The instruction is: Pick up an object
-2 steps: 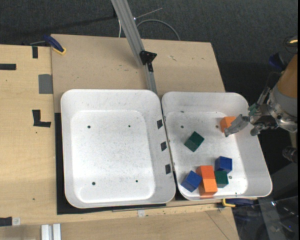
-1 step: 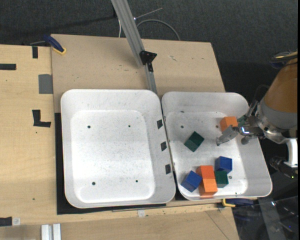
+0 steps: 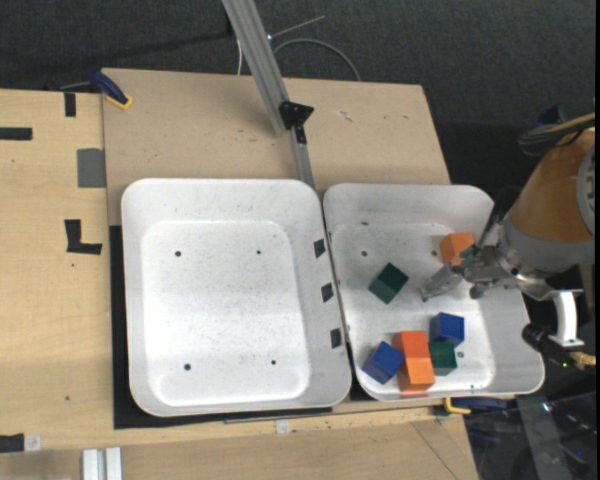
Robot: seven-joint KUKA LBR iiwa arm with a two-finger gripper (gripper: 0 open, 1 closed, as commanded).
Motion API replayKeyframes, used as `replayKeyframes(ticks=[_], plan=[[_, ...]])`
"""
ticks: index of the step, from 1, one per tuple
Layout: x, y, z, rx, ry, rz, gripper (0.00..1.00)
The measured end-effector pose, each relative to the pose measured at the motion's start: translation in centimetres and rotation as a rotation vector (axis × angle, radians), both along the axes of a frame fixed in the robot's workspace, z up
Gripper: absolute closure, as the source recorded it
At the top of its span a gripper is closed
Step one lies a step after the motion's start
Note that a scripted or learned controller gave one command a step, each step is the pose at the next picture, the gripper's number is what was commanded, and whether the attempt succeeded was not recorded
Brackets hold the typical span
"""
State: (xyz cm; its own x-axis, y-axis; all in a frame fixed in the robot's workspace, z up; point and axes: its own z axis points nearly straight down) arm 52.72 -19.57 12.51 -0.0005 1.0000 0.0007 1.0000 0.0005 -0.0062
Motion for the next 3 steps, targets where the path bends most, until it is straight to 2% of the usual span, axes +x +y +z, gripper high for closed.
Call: replayKeyframes(ticks=[1,3], plan=[[0.1,0.0,1.3,0.000,-0.003,0.001,1.00],[-0.7,0.4,13.5,-0.003,-0.012,0.001,1.00]])
